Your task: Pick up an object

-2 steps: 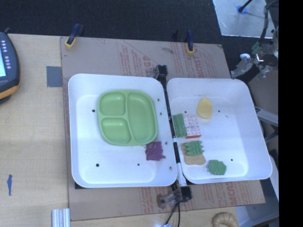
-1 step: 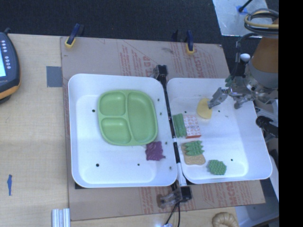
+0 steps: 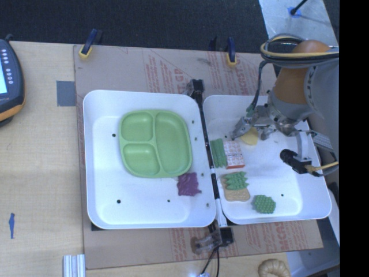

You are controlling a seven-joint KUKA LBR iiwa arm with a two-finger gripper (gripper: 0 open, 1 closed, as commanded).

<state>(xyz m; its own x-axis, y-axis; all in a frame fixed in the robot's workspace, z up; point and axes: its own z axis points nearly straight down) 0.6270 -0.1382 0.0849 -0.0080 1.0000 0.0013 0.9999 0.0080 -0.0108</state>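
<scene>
My gripper (image 3: 249, 129) is low in the far part of the right bin (image 3: 288, 209), fingers spread open. A small pale yellow piece (image 3: 249, 137) lies just under and between the fingertips, with no grip on it visible. Nearer the front of that bin lie a green strip (image 3: 218, 152), a white and red card (image 3: 233, 154), a green leafy piece on a tan slab (image 3: 235, 186) and a round green knobbly piece (image 3: 263, 203). The left bin (image 3: 101, 201) holds a green divided plate (image 3: 155, 143) and a purple piece (image 3: 188, 184).
The grey arm with its orange band (image 3: 294, 82) comes in over the right bin's far right corner. A black cable fitting (image 3: 294, 160) hangs by the bin's right wall. Clamps (image 3: 197, 88) sit where the bins meet. A handheld pendant (image 3: 8, 79) lies at far left.
</scene>
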